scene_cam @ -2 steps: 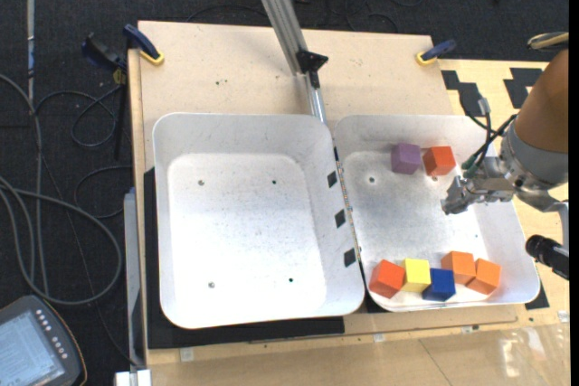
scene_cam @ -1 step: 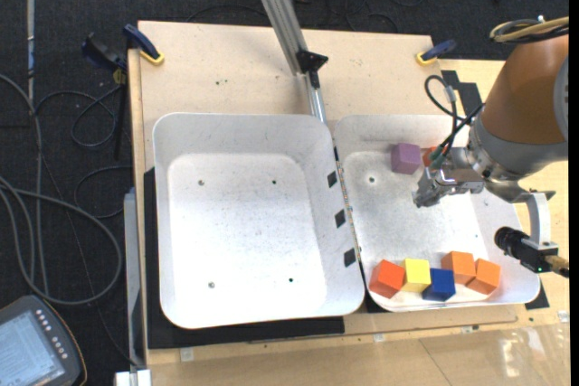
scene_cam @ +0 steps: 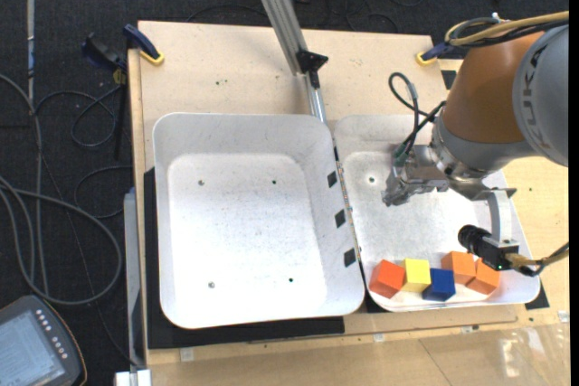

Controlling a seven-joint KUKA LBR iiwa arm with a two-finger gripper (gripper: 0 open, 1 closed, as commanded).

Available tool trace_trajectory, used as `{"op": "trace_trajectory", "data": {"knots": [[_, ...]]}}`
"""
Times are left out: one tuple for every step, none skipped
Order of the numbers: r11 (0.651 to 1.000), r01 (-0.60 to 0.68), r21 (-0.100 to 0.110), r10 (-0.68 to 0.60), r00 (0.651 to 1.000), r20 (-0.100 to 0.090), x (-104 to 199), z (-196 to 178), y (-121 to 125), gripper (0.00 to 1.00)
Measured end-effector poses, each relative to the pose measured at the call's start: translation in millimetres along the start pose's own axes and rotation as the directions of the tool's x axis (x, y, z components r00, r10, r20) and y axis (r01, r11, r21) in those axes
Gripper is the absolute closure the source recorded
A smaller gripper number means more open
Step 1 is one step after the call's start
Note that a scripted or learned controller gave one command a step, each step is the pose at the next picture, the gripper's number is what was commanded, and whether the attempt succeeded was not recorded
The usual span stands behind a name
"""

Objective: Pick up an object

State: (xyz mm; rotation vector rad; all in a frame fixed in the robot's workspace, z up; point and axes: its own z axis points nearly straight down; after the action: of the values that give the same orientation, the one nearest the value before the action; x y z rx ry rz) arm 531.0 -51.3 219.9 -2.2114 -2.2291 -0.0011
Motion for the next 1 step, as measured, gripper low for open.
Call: {"op": "trace_trajectory", "data": {"knots": [[1.0,0.001,-0.002,-0.001,1.0,0.0,48.7,-13.9,5.5,1.0]]}}
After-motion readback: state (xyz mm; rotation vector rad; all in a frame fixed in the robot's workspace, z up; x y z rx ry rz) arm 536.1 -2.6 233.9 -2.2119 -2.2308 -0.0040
